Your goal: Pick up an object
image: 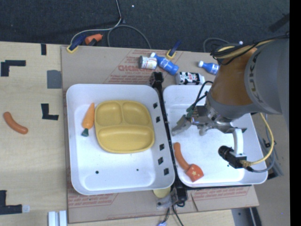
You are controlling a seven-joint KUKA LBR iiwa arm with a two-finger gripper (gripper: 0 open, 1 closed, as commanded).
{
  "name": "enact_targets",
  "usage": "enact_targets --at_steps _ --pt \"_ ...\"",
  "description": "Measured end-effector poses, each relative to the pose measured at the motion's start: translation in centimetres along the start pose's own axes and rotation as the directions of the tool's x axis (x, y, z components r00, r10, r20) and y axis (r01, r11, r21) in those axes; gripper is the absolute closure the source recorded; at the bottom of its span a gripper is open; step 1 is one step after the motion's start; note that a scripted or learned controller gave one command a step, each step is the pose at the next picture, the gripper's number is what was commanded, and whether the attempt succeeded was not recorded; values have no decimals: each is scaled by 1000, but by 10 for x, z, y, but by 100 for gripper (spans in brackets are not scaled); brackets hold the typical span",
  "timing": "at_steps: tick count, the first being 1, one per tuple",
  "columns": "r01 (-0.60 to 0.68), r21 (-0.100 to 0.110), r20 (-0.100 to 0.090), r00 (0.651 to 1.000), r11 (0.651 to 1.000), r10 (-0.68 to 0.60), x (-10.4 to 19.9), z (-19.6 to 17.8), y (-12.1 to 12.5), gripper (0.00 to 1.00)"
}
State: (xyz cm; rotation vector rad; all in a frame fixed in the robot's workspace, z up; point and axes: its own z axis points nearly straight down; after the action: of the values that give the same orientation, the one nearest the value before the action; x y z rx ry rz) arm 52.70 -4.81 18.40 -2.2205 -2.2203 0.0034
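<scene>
Nearest you, at the front of the right bin (256, 175), lies an orange sausage-shaped piece (179, 156) with an orange-red chunk (195, 173) just beside its lower end. Both rest on the bin floor, close to the divider between the two bins.

Look just above them and you find the gripper (189, 127), hanging over the right bin's left half. Its fingers stand spread apart with nothing between them; one finger (179, 126) points toward the divider. The grey arm (263, 74) with its orange band comes in from the right and covers much of that bin's upper part.

Your left bin (75, 126) holds a yellow divided plate (124, 126) lying flat near its middle. A toy carrot (88, 117) lies just beside the plate's left edge, tip pointing away from you.

Behind the bins, on the cardboard, you can see a few small bottles (160, 62). Well off to the left, a sausage toy (15, 123) sits alone on the bench.
</scene>
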Motion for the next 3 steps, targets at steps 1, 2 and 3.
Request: enact_targets --at_steps 1,2,3 --pt "-4 5 2 1000 1000 4 -50 62 6 0" --pt "-3 -7 5 1000 1000 3 -122 35 58 0" --pt "7 0 -4 1000 1000 -7 -63 94 122 0"
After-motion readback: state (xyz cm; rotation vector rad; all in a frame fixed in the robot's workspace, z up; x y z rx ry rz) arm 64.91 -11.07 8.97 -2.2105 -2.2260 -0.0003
